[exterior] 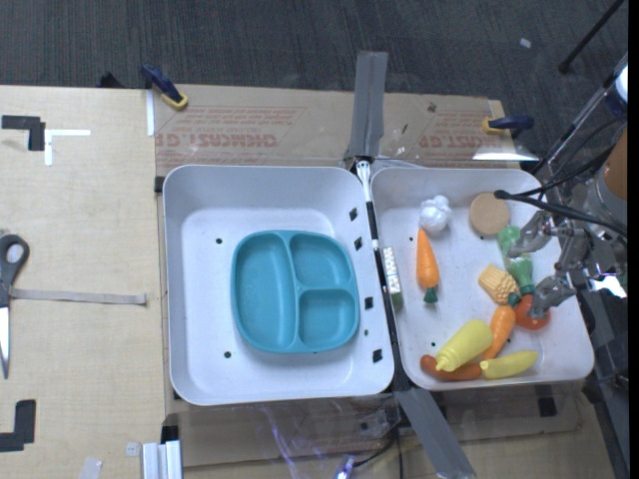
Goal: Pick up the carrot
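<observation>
Carrot [427, 259] lying loose in right bin [454, 230], not lifted | gripper [552, 265] well apart at bin's right side, fingers spread, holding nothing | pickup entirely ahead

Plastic, cardboard and metal — mostly smooth finishes

Both white bins [270, 183] look like smooth moulded plastic with a faint sheen; the teal divided plate [297, 290] in the left one is matt plastic. The carrot [427, 258] and the yellow squash [507, 365] near it read as glossy toy plastic. The bench [75, 228] is pale wood-like board, with brown printed cardboard [240, 128] at the far side. The gripper [544, 267] shows bare, shiny metal — the scissors [8, 287] at far left too.
</observation>
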